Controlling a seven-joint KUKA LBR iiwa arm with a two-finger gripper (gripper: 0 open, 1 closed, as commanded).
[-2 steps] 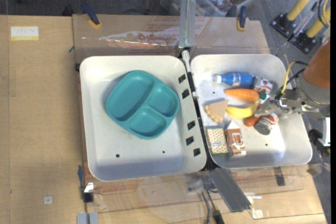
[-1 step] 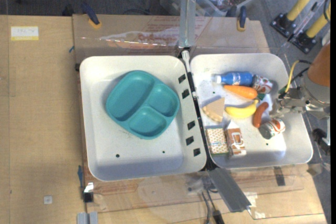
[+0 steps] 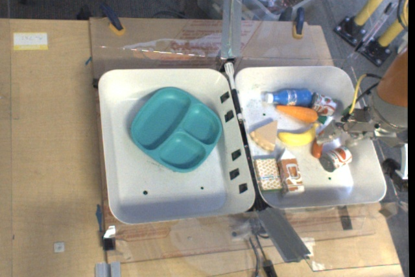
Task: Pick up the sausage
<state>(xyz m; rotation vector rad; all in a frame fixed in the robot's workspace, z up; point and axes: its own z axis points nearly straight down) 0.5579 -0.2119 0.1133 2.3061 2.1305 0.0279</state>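
I have the pincer (image 3: 329,137) low in the right bin (image 3: 363,188), reaching in from the right edge, and from this slanted overhead camera I cannot tell how it is set.

What I take for the sausage (image 3: 316,150) is the small reddish-brown piece just below the tip, near the right end of the banana (image 3: 296,137). It is partly hidden by the metal, so I am not sure of that reading.

My worries from here:
- The crowding. A red-and-white can (image 3: 336,157) lies just beside the sausage, with the banana on its other side and the carrot (image 3: 298,114) just above, so a close could catch the wrong thing or wedge two together.
- The shape. I judge a short rounded piece like this could roll or squirt sideways if it is pinched off-centre.
- A false grip. With the target hidden, I could not confirm a hold until the arm lifts.

The teal divided plate (image 3: 176,128) in the left bin (image 3: 123,191) is well apart and no concern.
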